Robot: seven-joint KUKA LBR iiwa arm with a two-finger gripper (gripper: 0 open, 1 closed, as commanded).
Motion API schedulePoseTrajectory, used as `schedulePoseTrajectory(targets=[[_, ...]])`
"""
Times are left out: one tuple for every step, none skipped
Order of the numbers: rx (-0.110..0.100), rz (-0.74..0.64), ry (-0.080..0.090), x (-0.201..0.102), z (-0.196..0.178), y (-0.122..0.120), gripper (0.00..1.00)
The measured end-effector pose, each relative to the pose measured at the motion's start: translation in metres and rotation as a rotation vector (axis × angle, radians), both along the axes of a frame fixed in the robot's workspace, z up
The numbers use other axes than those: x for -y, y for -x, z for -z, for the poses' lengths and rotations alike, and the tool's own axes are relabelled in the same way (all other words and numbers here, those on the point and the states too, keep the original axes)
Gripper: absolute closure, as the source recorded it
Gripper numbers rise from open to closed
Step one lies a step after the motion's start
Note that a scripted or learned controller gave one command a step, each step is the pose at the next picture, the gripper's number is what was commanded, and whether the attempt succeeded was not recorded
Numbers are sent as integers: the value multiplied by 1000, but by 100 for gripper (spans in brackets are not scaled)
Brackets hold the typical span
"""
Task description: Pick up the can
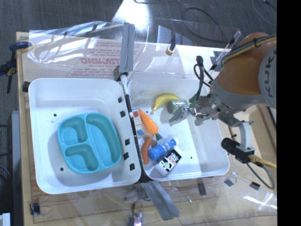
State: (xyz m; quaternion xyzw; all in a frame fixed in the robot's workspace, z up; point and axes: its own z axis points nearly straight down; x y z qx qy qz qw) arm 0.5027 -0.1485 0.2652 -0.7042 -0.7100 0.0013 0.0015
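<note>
Tool (184,111) low in the right bin (207,161), under the grey arm with orange band (244,74) reaching in from the right. Closed on the can (178,108), a crumpled greenish-silver thing seen between the fingertips, tilted, at the tool's very tip. Whether the can is raised off the bin floor or resting on it: cannot tell.

Just beyond the tool's tip, touching or nearly touching the can: a yellow banana (165,100). Farther out from the tip, toward the divider between the bins: an orange carrot (148,121), slanted. Below that and well apart from the tool: a blue bottle (161,149) lying on its side, a second orange piece (146,149) alongside it, and a small black-and-white carton (169,162) just beneath the bottle.

Well away from the tool, across the divider, in the left bin (42,107): a teal compartment tray (88,142), lying flat.

Clear plastic sheet with red print (99,60) spread on the worktop (244,197) behind both bins.
</note>
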Motion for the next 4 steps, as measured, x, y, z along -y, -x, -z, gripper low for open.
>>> schedulePoseTrajectory(targets=[[1, -132, 1, 62, 53, -72, 0], [9, -250, 2, 60, 170, -138, 0], [2, -220, 0, 61, 173, -81, 0], [-2, -57, -2, 42, 174, -79, 0]])
